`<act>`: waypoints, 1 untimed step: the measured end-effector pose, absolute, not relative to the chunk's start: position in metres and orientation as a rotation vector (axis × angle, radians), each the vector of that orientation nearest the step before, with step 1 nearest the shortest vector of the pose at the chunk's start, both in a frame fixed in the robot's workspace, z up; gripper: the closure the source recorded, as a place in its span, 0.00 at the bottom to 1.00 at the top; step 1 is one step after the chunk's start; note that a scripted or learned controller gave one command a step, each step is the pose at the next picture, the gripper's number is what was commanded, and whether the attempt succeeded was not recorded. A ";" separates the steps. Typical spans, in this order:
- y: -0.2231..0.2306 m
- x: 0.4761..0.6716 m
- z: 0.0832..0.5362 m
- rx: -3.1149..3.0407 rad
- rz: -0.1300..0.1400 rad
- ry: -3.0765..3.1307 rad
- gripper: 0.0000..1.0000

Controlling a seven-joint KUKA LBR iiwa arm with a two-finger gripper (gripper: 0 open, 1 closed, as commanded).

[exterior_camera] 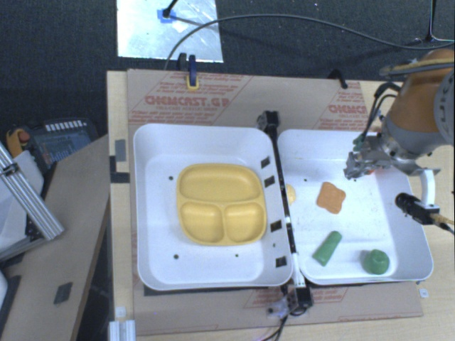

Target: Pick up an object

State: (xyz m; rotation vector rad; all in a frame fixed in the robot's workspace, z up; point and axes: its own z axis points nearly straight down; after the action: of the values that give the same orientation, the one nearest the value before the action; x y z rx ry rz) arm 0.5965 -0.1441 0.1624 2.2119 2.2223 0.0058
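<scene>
Arm over the right bin, "CHEMCAST GP" printed on the board under both.
Jaws (pixel 353 168) near right bin (pixel 412 261) back edge; can't tell if apart. Orange piece (pixel 330 197) just below them, green cylinder (pixel 327 248) & green lump (pixel 376 261) nearer front. Yellow tray (pixel 219 203) in left bin (pixel 153 212).

The tabletop (pixel 117 247) carried a cardboard sheet (pixel 213 94) printed in red lettering. Two shallow white bins rested directly on the sheet — the left bin (pixel 153 212) and the right bin (pixel 412 254) — side by side, touching along a central seam. A yellow-and-blue clamp (pixel 192 73) gripped the sheet's far edge.
</scene>
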 end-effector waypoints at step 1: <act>-0.140 0.594 0.225 2.210 0.007 2.223 1.00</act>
State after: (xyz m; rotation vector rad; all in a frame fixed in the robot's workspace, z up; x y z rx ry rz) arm 0.5939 -0.1398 0.2252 2.2100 2.2229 0.0074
